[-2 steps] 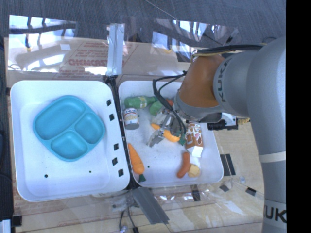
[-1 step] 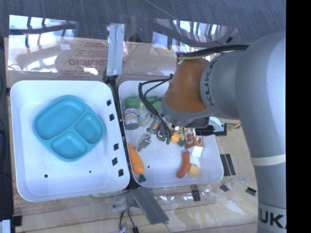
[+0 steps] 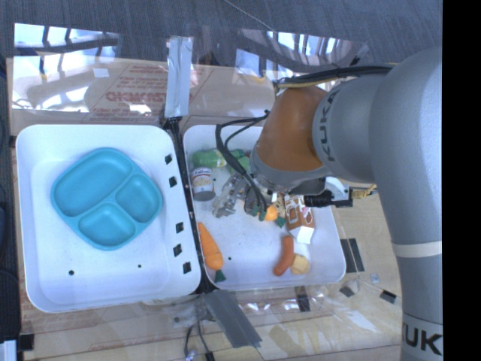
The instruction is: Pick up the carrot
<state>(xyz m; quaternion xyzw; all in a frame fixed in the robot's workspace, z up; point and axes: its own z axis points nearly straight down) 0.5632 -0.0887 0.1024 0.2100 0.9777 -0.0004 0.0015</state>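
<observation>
Nearest the camera, at the front left corner of the right bin [image 3: 331, 273], the carrot [image 3: 211, 248] is seen lying flat beside the bin's left wall, its green top toward the front edge and its orange tip pointing toward the back. Its long axis runs roughly front to back, tilted slightly leftward at the far end. Just to its right, a sausage [image 3: 284, 255] and some small pale blocks [image 3: 302, 241] are spread over the bin floor.

Farther in, the gripper [image 3: 234, 195] is found over the middle of the same bin, hanging below the orange band of the arm [image 3: 353, 126]. The carrot thus lies toward the camera and slightly left of the gripper, apart from it, so a short move forward and down is judged to be needed, with the fingers set across the carrot's width.

The fingers appear somewhat spread, with nothing pinched between them, though cables and glare make this uncertain. A small can [image 3: 203, 182] stands just left of the gripper, and green items [image 3: 214, 158] lie behind it. In the left bin [image 3: 30, 224], a blue divided plate [image 3: 107, 197] is set.
</observation>
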